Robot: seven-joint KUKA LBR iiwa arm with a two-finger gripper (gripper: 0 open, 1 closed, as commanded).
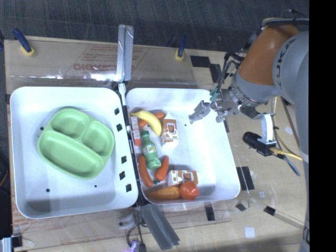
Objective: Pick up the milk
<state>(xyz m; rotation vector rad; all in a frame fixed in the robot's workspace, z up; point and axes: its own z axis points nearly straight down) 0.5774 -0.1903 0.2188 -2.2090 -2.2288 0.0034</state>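
Observation:
A small white milk carton (169, 129) with an orange print lies in the upper middle of the right bin (215, 156), just right of a banana (149, 121). A second similar carton (180, 176) lies near the bin's front wall beside a tomato (189, 190). My gripper (209, 113) hovers over the bin's upper right part, to the right of the first carton and apart from it. Its fingers are open with nothing between them.
A green bottle (149, 151), carrots and sausages (163, 168) crowd the right bin's left side. The left bin holds a green divided plate (76, 142). A bare white floor (210, 151) spreads under the gripper. A metal divider (125, 51) stands between the bins at the back.

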